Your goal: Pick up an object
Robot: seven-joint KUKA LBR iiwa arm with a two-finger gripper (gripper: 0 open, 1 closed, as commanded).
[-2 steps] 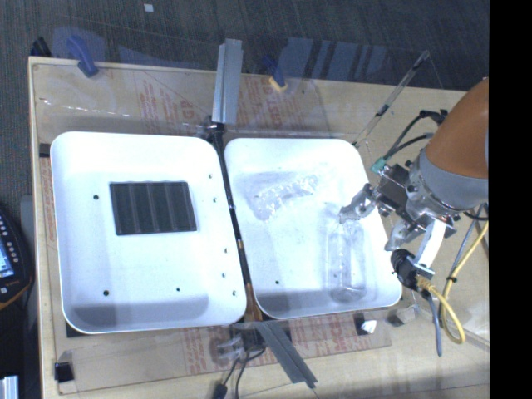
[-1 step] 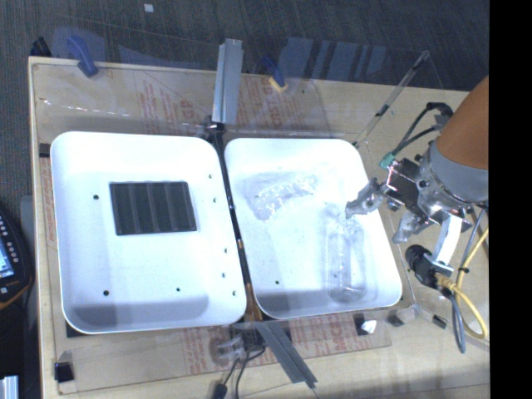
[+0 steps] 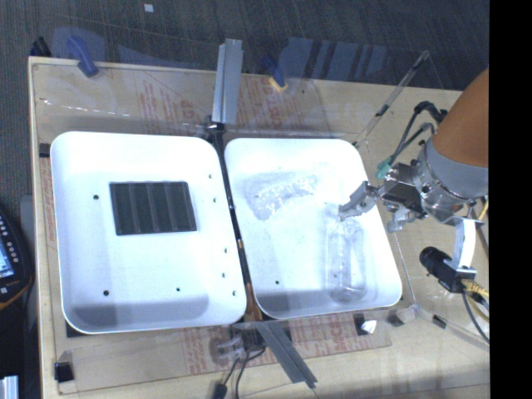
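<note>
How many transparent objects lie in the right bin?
2. A crumpled clear plastic piece lies in the upper left part of the right bin. A clear bottle lies near its right wall, just below the gripper.

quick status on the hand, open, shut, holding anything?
hand: over the right bin's right edge, above a clear bottle; nothing seen in it; open or closed cannot be told.

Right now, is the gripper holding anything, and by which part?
Nothing visibly held. The gripper sits over the right bin's right edge, above the clear bottle, with nothing between its fingers.
</note>
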